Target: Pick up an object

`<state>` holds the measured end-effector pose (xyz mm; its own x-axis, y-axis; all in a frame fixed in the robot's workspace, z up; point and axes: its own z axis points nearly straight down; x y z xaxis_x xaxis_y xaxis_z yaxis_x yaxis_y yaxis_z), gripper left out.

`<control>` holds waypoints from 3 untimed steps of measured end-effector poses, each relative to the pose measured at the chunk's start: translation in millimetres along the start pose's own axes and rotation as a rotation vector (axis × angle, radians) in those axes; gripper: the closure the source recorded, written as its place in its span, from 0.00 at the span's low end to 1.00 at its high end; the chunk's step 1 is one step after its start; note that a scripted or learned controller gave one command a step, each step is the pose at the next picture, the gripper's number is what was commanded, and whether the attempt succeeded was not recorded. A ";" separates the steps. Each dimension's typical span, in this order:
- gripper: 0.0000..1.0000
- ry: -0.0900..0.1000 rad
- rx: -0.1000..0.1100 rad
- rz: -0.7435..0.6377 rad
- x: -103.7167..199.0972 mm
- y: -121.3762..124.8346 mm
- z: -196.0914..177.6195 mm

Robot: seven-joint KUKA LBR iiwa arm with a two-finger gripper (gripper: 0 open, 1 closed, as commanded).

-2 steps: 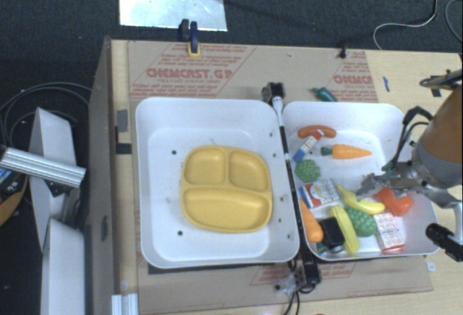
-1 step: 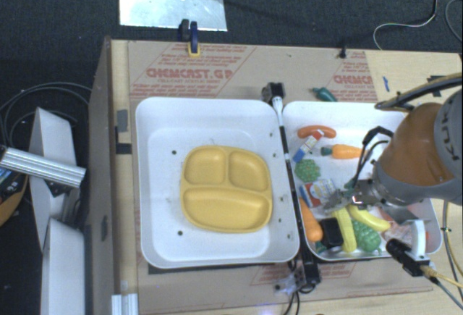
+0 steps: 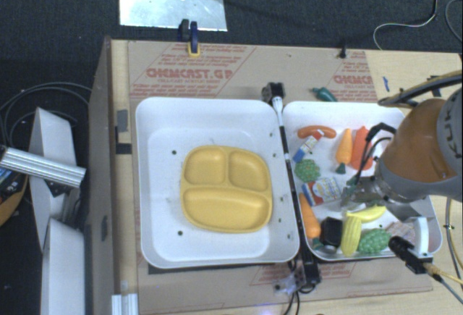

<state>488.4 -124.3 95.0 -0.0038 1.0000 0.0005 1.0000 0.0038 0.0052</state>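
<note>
The right bin holds several toy foods. An orange sausage and a carrot lie near its far side. A green broccoli sits at its left. A yellow banana, a corn cob, a black block and a green leafy piece crowd its near side. My gripper reaches in from the right and hangs low over the bin's middle, just above the banana and beside a pale wrapper. The wrist hides its tips.
The left bin bears a yellow divided plate. A second carrot lies along the right bin's left wall. The arm's orange band covers the right bin's right side. Cables and a clamp lie beyond the bench.
</note>
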 end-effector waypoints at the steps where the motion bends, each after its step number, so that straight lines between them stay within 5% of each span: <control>1: 1.00 -0.002 0.002 0.002 -34.4 30.9 -76.9; 2: 1.00 -0.001 0.001 0.000 -8.5 41.9 -163.8; 3: 1.00 -0.001 0.005 0.000 -18.8 94.0 -90.8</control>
<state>582.0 -142.8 186.3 -0.0043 1.0000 -0.0005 1.0000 0.0043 0.0007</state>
